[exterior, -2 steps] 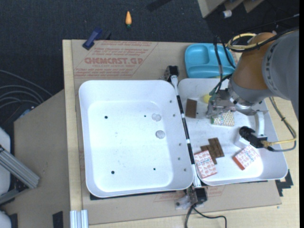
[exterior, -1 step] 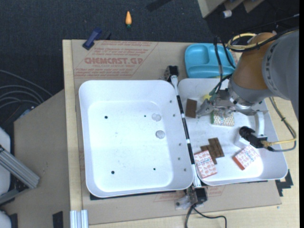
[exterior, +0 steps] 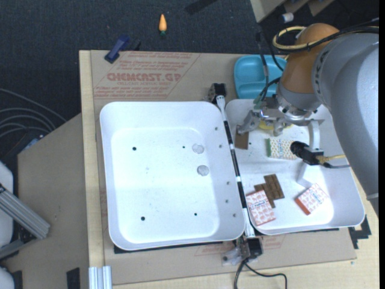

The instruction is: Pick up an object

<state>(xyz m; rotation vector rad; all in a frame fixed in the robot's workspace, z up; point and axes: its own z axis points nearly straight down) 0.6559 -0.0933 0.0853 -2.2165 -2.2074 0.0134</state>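
Note:
My gripper [exterior: 260,123] hangs low over the far left part of the right bin [exterior: 346,212], under the orange wrist band. A small brown block [exterior: 242,141] lies just below and left of it, against the bin's left wall. A white card with green dots [exterior: 280,149] lies to the right of the gripper's tip. Nearer the front lie crossed brown pieces [exterior: 270,188], a red-and-white packet [exterior: 260,209] and a second red-and-white packet [exterior: 311,198]. Nothing shows between the gripper's fingers.
The left bin [exterior: 114,161] holds two small round clear discs [exterior: 200,159] near its right side. A light blue container [exterior: 251,77] stands behind the right bin. A blue item [exterior: 116,49] and an orange item [exterior: 162,23] lie beyond the bench board.

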